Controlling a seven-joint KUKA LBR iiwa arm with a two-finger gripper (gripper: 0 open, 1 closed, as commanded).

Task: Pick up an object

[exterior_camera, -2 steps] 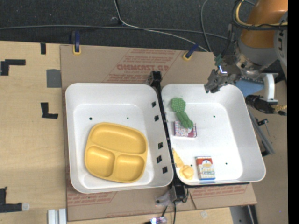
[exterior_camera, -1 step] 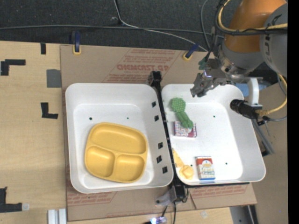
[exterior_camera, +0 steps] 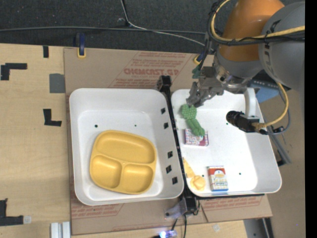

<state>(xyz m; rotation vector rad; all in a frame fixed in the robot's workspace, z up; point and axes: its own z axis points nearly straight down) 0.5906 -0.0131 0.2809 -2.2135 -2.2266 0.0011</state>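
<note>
My gripper point(exterior_camera: 194, 101) hangs over the far left part of the right bin point(exterior_camera: 257, 155), directly above the top end of a green knobbly toy point(exterior_camera: 192, 119) that lies on the bin floor. Just in front of the toy rests a small pink and white packet point(exterior_camera: 195, 138). At the bin's near edge stand a small red and white box point(exterior_camera: 217, 177) and a yellow-orange piece point(exterior_camera: 196, 181). The arm's orange band and grey body hide the bin's far right corner.
The left bin point(exterior_camera: 81, 110) holds a yellow three-compartment tray point(exterior_camera: 122, 161). A black divider strip point(exterior_camera: 171, 133) runs between the bins. A black cylindrical part point(exterior_camera: 238, 120) with cables juts from the arm over the right bin.
</note>
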